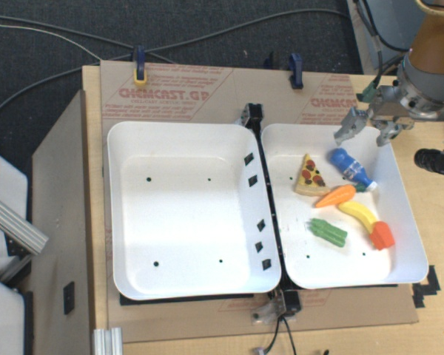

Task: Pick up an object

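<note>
The claw (368, 130) hangs open and empty over the far edge of the right bin (407, 272), just beyond the blue bottle (349, 166). This looks like the approach step; next it likely needs to come down astride the bottle. The bottle's long axis runs diagonally, cap toward the near right, beside the carrot (335, 196).

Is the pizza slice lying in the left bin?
No, the pizza slice lies in the right bin, near the carrot.
</note>
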Robot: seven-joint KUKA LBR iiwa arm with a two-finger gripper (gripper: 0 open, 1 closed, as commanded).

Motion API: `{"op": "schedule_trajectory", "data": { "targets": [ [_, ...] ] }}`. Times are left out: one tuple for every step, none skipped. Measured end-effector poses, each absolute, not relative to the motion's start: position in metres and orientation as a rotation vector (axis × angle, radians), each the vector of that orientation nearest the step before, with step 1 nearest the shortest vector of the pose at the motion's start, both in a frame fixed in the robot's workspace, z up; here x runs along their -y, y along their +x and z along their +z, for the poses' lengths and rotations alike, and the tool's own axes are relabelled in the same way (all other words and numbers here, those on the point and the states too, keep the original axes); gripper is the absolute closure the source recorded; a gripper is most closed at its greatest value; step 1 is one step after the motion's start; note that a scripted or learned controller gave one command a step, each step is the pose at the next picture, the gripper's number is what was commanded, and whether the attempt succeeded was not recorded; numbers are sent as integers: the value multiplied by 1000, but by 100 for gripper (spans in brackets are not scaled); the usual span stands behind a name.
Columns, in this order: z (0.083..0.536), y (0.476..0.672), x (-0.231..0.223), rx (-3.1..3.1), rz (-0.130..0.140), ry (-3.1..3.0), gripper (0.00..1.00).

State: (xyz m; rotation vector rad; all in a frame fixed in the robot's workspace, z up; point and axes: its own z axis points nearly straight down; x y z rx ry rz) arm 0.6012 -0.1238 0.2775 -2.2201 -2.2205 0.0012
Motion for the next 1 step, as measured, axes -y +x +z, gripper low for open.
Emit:
{"op": "schedule_trajectory", "data": {
  "targets": [
    [121,610,108,2216,10,-2211,0]
  ]
}}
